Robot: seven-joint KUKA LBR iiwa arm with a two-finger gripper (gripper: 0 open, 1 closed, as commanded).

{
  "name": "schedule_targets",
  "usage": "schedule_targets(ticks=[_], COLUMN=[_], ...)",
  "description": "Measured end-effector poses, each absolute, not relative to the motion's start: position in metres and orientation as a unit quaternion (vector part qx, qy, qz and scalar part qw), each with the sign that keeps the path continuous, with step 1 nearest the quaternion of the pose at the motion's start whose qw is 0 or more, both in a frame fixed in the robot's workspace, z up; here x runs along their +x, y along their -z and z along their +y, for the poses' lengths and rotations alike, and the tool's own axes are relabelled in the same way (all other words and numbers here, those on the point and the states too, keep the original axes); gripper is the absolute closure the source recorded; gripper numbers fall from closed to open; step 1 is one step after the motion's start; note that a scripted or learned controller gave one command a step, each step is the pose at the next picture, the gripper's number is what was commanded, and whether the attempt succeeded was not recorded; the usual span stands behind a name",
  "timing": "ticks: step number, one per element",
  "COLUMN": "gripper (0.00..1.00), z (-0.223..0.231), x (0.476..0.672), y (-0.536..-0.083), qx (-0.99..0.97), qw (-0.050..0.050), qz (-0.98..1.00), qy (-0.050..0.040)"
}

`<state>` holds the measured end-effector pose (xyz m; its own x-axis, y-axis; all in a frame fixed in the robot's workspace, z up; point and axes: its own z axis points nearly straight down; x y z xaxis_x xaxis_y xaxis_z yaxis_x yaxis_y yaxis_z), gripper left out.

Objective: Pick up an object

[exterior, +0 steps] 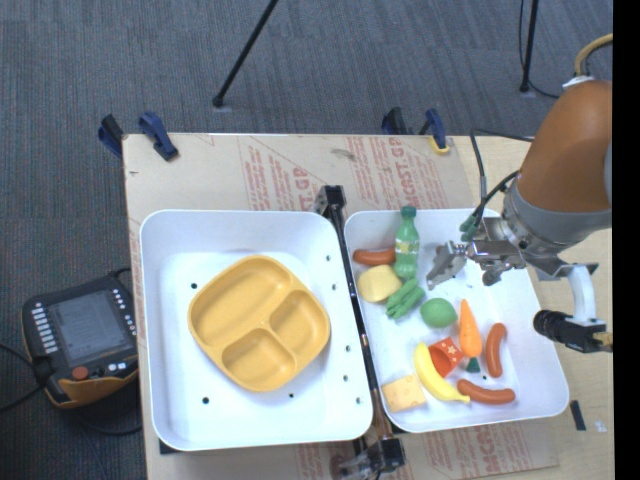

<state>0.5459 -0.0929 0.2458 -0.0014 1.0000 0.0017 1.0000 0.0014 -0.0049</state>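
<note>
Toy food fills the right bin (545,393), and the hand (447,263) hangs above the far middle of it, reaching in from the right. Its two fingers look spread, with nothing between them; I read it as open and empty.

Nearest the hand are a small green bottle (406,240) with a yellow label, lying just to its left, and a green lime (438,313) just on its near side. A green pepper (404,297) lies beside a pale yellow potato (378,284), with a sausage (373,257) on the far side of them. Nearer the camera are a carrot (468,328), a second sausage (494,349), a banana (434,375), a red piece (446,355) touching the banana, a third sausage (485,394) and a cheese wedge (404,393). The left bin (165,408) holds a yellow divided plate (258,321).

These pieces are probably light hollow plastic, stiff and smooth, so little force is needed but round ones may squirt out. The lime looks the riskiest for that reason. The bottle seems the better choice: pinch it across its narrow body at mid length, fingers set crosswise to its long axis. It lies close to the sausage and pepper, so the fingers want to straddle it cleanly.
</note>
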Motion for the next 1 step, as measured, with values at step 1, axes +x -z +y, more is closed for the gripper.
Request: schedule_targets(ticks=[1], gripper=[0.00], z=[-0.1358], x=[0.5371], y=[-0.0862], qx=[-0.708], qw=[0.001], qz=[-0.707], qy=[-0.0005])
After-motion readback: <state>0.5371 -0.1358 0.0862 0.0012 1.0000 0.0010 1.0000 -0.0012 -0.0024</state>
